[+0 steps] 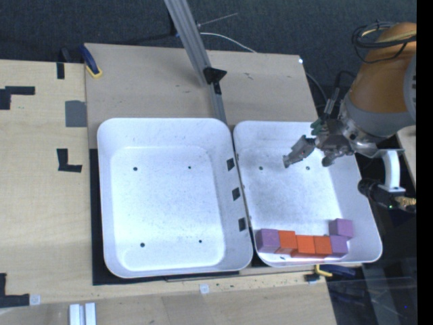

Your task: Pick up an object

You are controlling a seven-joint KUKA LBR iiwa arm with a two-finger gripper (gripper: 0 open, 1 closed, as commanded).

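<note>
Pincer [312, 151] sits over the upper part of the right bin [284, 135], reaching in from the right on the grey arm [379, 97] with its orange band. One finger [295, 156] shows as a dark grey prong slanting down and to the left; a second, shorter prong lies just right of it, near the wrist. There is a visible gap between the two, so the pincer reads as parted, and nothing lies between them. Whether the tips touch the bin floor cannot be told from this angle.

Objects for picking: all sit in the bottom right corner of the right bin, well apart from the pincer. A row runs along the lower wall: purple block [268, 239] at the left end, then orange blocks [306, 244] side by side, touching one another. At the right end a second purple block [342, 228] stands against the row, with another purple piece just below it at the rim.

Left bin [115, 141] lies beside the right one, walls touching along the centre line. Both rest on the tan surface [135, 80]. A slanted metal bar [188, 32] crosses the top of the view.
</note>
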